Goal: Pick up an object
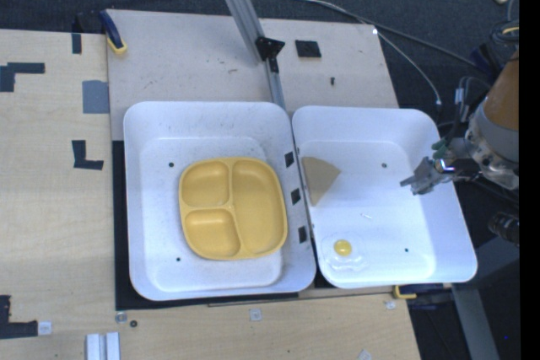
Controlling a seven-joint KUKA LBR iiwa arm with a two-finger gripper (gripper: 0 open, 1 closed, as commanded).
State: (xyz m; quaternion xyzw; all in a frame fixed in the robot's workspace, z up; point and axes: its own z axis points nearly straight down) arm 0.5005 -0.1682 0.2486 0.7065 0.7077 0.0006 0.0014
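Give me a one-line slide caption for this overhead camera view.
Robot hand at the right bin's right edge; fried egg and tan wedge inside, yellow divided plate in the left bin.

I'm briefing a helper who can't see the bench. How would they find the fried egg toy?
Start at the right-hand white bin, the one the gripper hovers over. Look along its near edge for the fried egg toy: a white patch with a round yellow yolk, unlike the flat tan wedge farther back.
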